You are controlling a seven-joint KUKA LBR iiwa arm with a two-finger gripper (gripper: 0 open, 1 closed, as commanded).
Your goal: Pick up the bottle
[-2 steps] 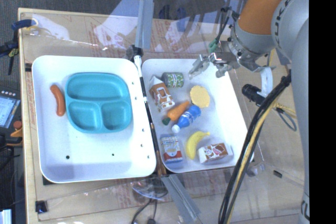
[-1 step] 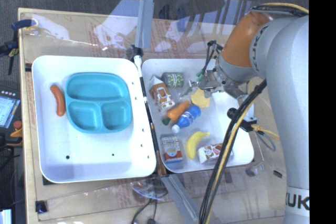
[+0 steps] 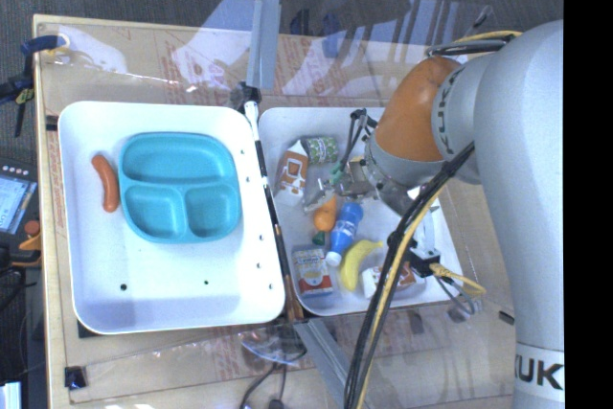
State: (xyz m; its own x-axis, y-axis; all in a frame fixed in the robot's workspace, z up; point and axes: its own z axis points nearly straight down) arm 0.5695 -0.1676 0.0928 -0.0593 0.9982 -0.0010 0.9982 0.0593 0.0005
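Observation:
The bottle (image 3: 344,229) is blue with a white cap and lies slanted in the middle of the right bin (image 3: 287,124), cap toward the front. My gripper (image 3: 347,177) hangs just behind the bottle's far end, low over the bin, under the orange band (image 3: 414,115) of the wrist. The wrist body hides the tip of the gripper. Nothing visibly sits in its grasp.
Around the bottle lie a small orange piece (image 3: 326,213), a banana (image 3: 356,261), a juice pouch (image 3: 313,271), a carton (image 3: 292,172), a green can (image 3: 321,148) and a red-white packet (image 3: 402,278). The left bin (image 3: 86,292) holds a blue divided tray (image 3: 182,185) and a sausage (image 3: 105,182).

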